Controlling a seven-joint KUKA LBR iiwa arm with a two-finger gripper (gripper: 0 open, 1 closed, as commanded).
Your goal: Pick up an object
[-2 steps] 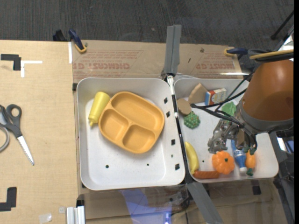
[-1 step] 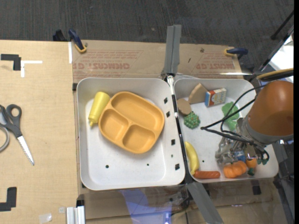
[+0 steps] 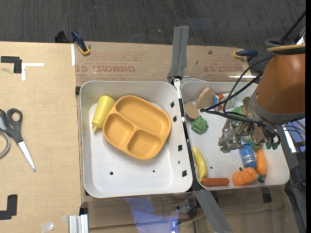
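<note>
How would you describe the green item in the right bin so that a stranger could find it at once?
Look in the right bin, the one the arm reaches into. Near its left wall, just below a brown wooden block, lies a small broccoli floret. It is the bumpy green lump there, unlike the smooth yellow banana lower down the same wall.

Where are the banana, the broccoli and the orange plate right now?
banana (image 3: 198, 163), camera view, middle of its yellow body by the right bin's left wall.
broccoli (image 3: 199, 125), camera view, centre of its green head.
orange plate (image 3: 135, 126), camera view, ridge where its three compartments meet, in the left bin.
</note>
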